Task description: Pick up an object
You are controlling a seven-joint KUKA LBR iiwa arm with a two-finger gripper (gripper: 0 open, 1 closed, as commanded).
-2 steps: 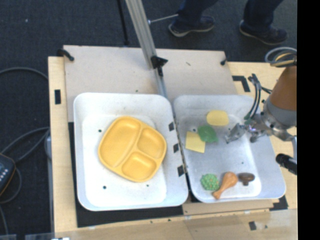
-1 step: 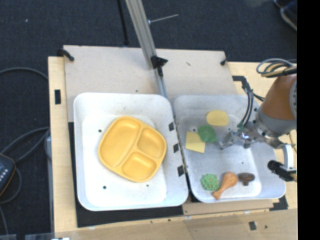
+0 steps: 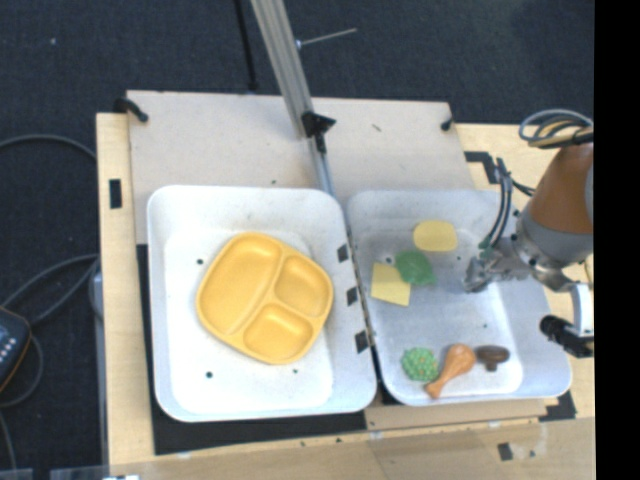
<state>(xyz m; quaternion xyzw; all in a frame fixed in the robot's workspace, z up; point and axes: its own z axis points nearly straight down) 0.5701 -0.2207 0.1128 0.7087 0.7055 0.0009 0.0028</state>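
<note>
Claw low in right bin, grip state unclear; green block and yellow disc just beside it.

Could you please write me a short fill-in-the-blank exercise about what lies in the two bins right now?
1. The yellow divided tray lies in the ____ bin.
2. The tray has ____ compartments.
3. The chicken drumstick lies between the green broccoli and the ____ mushroom.
4. The gripper hangs over the ____ bin.

Missing words: left; three; brown; right
</note>
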